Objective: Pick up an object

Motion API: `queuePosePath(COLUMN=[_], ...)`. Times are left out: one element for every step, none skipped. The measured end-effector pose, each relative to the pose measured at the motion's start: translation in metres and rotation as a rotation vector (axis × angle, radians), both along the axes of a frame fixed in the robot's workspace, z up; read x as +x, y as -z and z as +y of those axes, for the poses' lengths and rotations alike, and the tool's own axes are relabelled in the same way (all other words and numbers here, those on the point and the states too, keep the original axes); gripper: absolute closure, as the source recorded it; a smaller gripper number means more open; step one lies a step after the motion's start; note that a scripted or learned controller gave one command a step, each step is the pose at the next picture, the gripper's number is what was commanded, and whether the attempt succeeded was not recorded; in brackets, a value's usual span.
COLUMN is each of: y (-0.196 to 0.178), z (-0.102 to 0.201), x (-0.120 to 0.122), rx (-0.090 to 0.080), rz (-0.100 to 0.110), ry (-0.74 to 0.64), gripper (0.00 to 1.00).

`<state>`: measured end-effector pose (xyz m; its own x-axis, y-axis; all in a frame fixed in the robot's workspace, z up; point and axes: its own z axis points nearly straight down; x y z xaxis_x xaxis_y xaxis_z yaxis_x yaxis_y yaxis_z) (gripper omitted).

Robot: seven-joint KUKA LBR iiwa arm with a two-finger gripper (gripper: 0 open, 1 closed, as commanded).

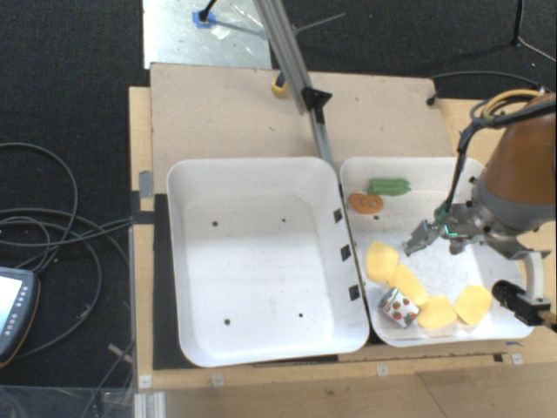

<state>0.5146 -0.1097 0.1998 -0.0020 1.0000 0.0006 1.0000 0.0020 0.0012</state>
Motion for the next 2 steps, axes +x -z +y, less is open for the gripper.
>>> queuePosePath(y=[0.062,0.111], z=[0.003,0.003], x=[0.002,0.002], rx=[0.001,0.002], rz=[0.006,0.005], ry=[0.001,0.001], gripper=[0.00,0.00])
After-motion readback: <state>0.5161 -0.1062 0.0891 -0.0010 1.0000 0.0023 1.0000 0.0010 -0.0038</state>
